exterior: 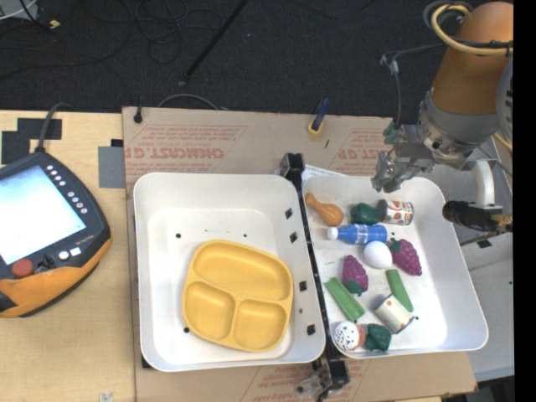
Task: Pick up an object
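Two white bins on bench (209, 141); gripper (392, 172) hovering at right bin's (465, 308) 12 o'clock rim, above small can (399, 213). Finger opening: cannot tell.

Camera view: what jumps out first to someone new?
Probably the yellow plastic divided tray, lying alone in the left white bin. Next, the pile of small toy foods in the right white bin: a blue-and-white bottle, two purple grape bunches, a white egg. The two-finger gripper hangs over that bin's far edge.
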Tool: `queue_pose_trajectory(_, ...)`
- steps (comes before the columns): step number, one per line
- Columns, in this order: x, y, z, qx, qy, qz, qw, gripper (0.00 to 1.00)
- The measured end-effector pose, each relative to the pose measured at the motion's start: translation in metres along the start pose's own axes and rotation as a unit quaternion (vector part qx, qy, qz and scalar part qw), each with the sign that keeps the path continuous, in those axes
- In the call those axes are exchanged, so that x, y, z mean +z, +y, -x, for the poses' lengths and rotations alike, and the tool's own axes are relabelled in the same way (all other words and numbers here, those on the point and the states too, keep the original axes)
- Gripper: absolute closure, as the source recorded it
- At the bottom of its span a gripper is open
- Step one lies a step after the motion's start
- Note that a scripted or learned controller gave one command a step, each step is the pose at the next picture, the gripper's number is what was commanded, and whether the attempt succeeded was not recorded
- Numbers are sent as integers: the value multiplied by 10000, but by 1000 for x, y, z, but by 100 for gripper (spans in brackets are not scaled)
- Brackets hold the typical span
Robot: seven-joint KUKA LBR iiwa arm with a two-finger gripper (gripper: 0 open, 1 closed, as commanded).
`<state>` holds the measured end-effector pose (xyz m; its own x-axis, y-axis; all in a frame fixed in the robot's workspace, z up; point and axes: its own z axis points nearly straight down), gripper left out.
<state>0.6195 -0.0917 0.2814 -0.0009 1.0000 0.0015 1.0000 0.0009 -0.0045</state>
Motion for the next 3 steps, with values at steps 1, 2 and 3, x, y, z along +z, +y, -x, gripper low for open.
queue_pose_trajectory(1,-16,-39,-111,-52,17,4,10000,100)
queue_pose_trajectory(2,-122,-66,-66,15,-14,69,10000,100)
queue_pose_trajectory(3,16,-108,-178,-46,0,-69,10000,100)
